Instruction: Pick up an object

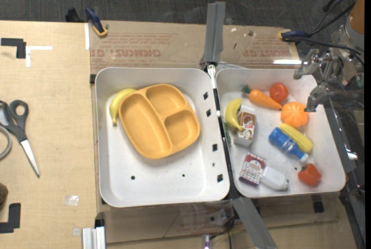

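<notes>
My gripper (305, 91) hangs over the far right part of the right bin (330, 184), open, with only white bin floor showing between its fingers. Just below its lower fingertip lies an orange (294, 114). A red tomato (279, 92) and a carrot (264, 99) lie to the gripper's left. Further down sit a corn cob (297, 136), a blue bottle (286, 144), a red pepper (310, 175), a small banana (233, 114), two little cartons (246, 126) (251, 169) and a white bottle (273, 179).
The left bin (116, 184) holds a yellow divided plate (157, 120) with a banana (119, 102) tucked at its left edge. Scissors (20, 135) lie on the wooden bench at far left. Dark cables and arm hardware crowd the right edge.
</notes>
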`<state>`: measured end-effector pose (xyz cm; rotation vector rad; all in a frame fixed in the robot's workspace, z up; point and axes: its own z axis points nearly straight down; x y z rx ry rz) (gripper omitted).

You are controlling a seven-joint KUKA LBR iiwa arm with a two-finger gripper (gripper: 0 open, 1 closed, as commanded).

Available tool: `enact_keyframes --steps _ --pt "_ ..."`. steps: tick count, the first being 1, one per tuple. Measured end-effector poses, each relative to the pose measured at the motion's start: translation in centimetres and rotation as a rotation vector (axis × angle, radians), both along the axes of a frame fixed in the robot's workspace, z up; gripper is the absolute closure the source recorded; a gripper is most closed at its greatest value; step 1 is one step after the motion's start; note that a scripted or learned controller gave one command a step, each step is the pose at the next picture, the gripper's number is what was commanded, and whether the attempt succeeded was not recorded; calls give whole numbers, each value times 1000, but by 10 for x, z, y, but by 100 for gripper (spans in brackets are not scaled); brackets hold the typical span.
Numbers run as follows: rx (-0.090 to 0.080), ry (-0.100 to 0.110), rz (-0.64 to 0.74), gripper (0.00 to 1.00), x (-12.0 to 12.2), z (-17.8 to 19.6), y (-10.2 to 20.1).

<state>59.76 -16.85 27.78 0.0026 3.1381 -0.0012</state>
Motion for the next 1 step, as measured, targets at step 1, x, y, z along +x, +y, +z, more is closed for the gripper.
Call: enact_keyframes --steps 1 --pt "1 0 -205 0 21 -129 -23"
